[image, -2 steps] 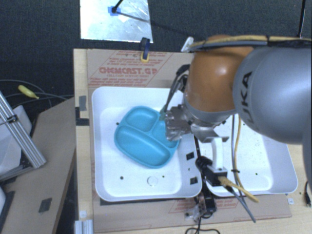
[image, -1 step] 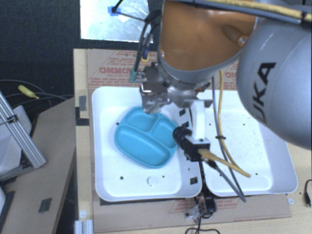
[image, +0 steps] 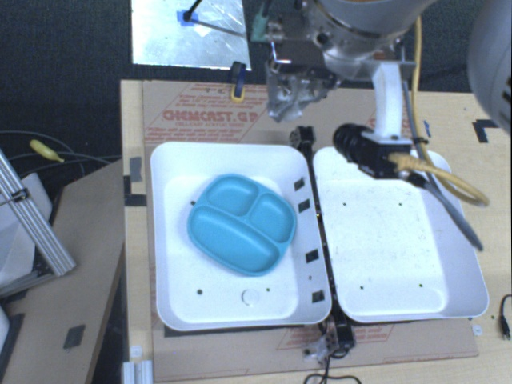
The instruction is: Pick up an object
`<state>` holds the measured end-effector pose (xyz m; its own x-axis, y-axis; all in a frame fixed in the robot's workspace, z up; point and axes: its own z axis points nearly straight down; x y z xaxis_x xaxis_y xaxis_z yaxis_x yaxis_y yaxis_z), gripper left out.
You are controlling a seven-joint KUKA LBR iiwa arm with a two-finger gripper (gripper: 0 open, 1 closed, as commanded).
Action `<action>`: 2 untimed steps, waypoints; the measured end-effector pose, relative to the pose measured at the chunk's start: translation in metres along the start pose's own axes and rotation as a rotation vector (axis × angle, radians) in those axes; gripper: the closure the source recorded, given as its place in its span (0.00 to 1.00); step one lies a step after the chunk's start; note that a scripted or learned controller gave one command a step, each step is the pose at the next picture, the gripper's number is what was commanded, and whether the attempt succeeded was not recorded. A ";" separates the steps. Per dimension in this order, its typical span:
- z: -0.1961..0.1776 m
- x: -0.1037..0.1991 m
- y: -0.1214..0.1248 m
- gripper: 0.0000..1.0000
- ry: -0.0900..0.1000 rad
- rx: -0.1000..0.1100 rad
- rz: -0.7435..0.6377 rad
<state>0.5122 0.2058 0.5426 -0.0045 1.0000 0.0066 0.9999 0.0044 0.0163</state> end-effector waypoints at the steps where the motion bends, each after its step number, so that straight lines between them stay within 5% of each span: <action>1: 0.011 -0.028 0.089 1.00 -0.008 0.014 0.007; 2: 0.071 -0.091 0.148 1.00 -0.009 0.020 0.010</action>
<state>0.6614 0.1156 0.4735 0.0060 1.0000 -0.0025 1.0000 -0.0060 -0.0033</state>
